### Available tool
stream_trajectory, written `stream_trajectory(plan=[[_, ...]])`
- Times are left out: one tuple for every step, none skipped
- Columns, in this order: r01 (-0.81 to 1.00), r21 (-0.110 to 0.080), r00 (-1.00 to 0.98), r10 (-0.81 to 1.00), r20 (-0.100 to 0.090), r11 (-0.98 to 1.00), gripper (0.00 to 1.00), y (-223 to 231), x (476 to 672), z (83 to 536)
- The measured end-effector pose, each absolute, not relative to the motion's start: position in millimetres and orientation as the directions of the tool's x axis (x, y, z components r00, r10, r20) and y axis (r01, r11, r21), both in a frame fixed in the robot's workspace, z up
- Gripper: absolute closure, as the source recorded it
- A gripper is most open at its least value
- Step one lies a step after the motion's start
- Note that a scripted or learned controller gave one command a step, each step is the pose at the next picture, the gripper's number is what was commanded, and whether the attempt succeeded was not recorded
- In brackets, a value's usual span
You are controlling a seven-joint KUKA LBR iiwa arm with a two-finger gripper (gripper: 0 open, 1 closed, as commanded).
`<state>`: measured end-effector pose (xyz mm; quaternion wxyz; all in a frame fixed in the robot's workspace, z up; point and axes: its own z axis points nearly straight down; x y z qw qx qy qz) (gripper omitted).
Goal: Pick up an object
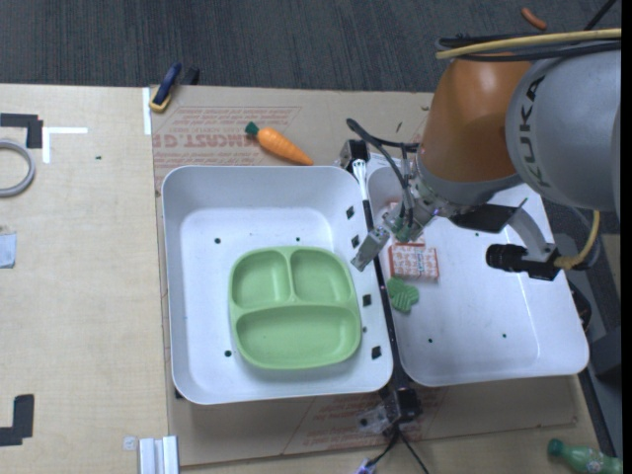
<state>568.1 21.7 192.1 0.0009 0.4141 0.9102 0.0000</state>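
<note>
Looming closest to the camera, my grey arm point(563, 117) with its orange band comes in from the right and bends down over the right bin point(494, 344). Below it my gripper point(395, 227) hangs low at the left edge of that bin, just beside the divide between the two bins. Whether it is wide or narrow I cannot tell — the wrist and the cables around it hide too much.

Just beneath and to the right of my gripper lies a small red-and-white box point(414, 262), flat on the bin floor; I cannot tell whether I touch it. Just below the box sits a small green piece point(402, 294), close to the bin's left wall. Nothing shows clearly between my gripper's tips.

The left bin point(197, 215) holds a green divided plate point(294, 307), lying flat in its lower middle, two small compartments at the top and one wide one below.

Outside the bins, on the cardboard of the table point(79, 265), a toy carrot point(279, 144) lies just above the left bin's upper rim. A blue-and-yellow item point(166, 87) sits further up and left, a grey ring point(15, 166) at the far left edge, and a green bottle point(583, 454) at the lower right corner.
</note>
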Motion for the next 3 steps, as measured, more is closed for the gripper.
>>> stream_trajectory(plan=[[0.754, 0.001, -0.657, 0.754, -0.002, 0.657, 0.0, 21.7, 568.1, 192.1], [0.754, 0.001, -0.657, 0.754, -0.002, 0.657, 0.0, 21.7, 568.1, 192.1], [0.351, 0.001, -0.936, 0.351, -0.002, 0.936, 0.0, 25.7, 546.4, 192.6]])
